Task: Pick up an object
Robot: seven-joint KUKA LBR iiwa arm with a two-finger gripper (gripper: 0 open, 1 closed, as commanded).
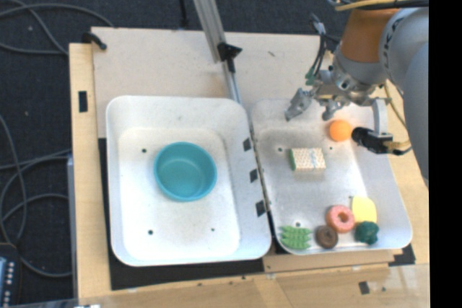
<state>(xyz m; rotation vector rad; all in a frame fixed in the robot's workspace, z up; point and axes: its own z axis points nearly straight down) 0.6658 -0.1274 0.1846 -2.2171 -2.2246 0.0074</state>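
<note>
My claw (312, 109) hangs over the far edge of the right bin (386, 184) with its two fingers spread open and nothing between them. The orange ball (340, 130) lies just beside it (not touching). The teal bowl (185, 170) sits in the left bin (130, 227).

Even, bright overhead light washes out the white bins (130, 119), with soft shadows and a slightly grainy, soft picture.

Bowl (185, 170) in left bin (130, 242); sponge (308, 159), ball (340, 130) in right bin (393, 227).
</note>
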